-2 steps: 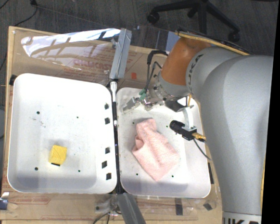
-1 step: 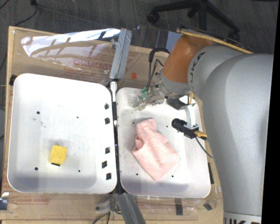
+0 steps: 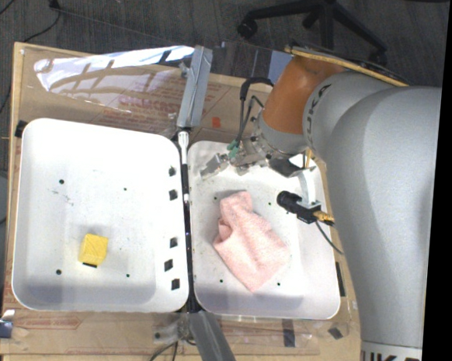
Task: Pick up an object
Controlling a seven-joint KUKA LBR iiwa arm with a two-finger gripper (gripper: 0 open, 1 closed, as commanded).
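A: Start at the near edge. What is there to pick?

B: In the left white bin point(image 3: 37, 200), toward its near side, sits a small yellow foam-like block point(image 3: 93, 249), alone and well apart from the arm. In the right white bin point(image 3: 318, 300) lies a crumpled pink cloth point(image 3: 249, 238), its long axis running from the bin's near middle up and back toward the far left.

A: And the gripper?

B: The grey two-finger gripper point(image 3: 221, 161) is at the far end of the right bin, near its far-left corner, below the orange band point(image 3: 295, 96) on the arm. Nothing shows between its fingers; they look slightly parted, and they carry nothing.

A: So which object is handier?

B: The cloth, I'd judge. Its far tip lies just nearer than the gripper and a little to the right, in the same bin. The yellow block would need a reach across the divider point(image 3: 183, 211) into the other bin.
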